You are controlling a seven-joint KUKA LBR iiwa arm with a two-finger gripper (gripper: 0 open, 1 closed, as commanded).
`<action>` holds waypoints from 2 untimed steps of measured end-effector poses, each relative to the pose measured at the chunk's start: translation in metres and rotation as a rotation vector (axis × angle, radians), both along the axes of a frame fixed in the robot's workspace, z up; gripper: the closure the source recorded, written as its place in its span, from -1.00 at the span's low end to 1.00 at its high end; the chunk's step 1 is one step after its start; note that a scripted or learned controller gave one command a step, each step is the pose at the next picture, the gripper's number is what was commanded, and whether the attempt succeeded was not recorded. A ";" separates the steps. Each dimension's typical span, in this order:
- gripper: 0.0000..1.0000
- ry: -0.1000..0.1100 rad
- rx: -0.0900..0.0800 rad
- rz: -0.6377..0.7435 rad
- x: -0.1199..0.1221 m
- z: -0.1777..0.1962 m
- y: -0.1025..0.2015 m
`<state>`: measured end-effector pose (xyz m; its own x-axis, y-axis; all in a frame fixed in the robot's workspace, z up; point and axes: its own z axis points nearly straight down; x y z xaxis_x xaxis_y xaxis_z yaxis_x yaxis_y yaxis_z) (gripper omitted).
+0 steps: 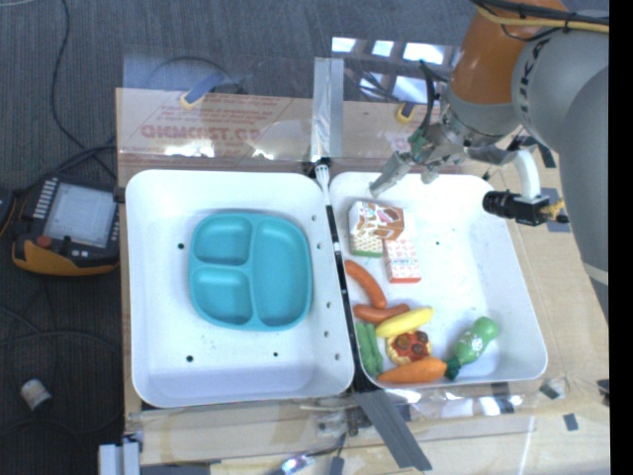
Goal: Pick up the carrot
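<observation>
The carrot is orange and lies flat against the near wall of the right bin, with a pizza slice touching its far side. My gripper hangs over the far left corner of that bin, above a patterned box. It is well away from the carrot, with nothing seen in it. The grey arm with its orange band reaches in from the upper right.
Crowded near the carrot are a yellow banana, two red sausages, a green vegetable and a green bottle. A small pink box lies mid-bin. The left bin holds a teal divided plate.
</observation>
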<state>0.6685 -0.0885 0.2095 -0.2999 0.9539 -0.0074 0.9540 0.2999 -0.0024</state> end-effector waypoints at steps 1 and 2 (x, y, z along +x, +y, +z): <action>-1.00 0.003 0.008 0.042 -0.080 -0.027 0.052; -1.00 0.000 0.005 0.117 -0.075 0.017 -0.019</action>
